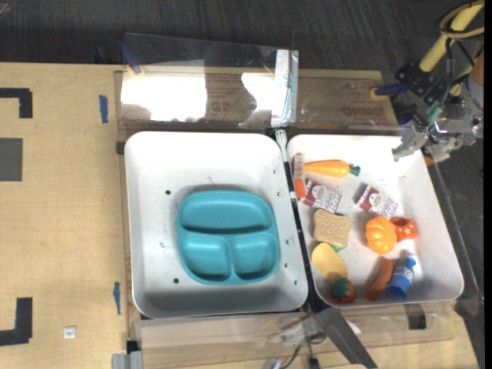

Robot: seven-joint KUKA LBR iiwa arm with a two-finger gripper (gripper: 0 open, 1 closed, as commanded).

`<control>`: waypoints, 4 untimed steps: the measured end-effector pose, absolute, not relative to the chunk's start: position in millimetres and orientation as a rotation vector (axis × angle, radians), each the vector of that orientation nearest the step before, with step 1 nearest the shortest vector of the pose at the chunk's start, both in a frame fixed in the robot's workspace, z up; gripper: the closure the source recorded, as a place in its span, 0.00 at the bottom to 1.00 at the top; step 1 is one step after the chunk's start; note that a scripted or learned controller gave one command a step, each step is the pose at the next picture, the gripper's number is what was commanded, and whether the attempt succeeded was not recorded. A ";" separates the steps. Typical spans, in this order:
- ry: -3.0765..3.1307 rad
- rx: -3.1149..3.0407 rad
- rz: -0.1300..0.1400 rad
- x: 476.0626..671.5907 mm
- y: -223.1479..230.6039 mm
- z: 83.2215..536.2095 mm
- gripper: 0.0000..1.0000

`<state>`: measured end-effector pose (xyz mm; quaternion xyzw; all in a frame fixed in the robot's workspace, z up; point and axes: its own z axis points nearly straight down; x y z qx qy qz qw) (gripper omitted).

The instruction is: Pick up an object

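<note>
Claw, state unclear, over right bin holding carrot; left bin holds teal tray

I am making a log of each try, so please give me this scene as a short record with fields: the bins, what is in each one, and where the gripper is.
left bin: holds a teal divided tray
right bin: holds toy food and small items
items in right bin: carrot, two small red-and-white packets, bread slice, orange pumpkin
gripper: above the right bin's far right corner, nothing seen between its fingers
finger state: too small to tell
</note>
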<state>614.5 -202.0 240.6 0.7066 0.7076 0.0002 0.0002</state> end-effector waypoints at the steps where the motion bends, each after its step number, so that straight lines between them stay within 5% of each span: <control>1: 2.414 2.017 -0.002 594.4 -159.7 130.6 0.00; 2: 2.081 2.350 0.006 622.8 -108.5 197.9 0.00; 3: 2.132 2.299 0.008 631.4 -117.8 97.7 0.00; 4: 2.120 2.317 0.006 551.6 -114.0 87.7 0.00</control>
